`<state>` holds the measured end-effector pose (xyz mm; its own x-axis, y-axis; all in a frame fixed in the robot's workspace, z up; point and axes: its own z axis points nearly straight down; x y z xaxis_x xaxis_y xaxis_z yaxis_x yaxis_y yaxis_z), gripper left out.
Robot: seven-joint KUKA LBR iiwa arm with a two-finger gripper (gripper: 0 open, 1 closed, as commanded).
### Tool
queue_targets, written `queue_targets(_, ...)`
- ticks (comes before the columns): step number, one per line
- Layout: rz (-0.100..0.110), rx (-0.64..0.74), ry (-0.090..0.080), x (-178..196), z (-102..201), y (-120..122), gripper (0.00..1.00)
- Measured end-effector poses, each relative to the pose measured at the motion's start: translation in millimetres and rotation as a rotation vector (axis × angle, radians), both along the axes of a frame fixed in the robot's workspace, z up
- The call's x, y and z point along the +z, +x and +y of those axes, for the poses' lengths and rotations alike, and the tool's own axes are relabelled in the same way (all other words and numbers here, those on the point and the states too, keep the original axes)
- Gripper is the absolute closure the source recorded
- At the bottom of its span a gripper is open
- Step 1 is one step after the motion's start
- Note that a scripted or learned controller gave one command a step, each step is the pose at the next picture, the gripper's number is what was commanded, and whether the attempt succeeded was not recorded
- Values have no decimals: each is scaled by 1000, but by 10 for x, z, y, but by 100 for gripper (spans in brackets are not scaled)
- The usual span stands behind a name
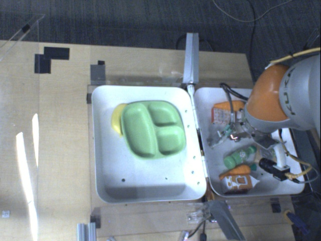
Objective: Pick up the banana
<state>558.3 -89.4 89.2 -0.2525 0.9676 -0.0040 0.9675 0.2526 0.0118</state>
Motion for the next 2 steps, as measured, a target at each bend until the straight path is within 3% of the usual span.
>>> queue_targets(2,0,0,0,0,0,0,0)
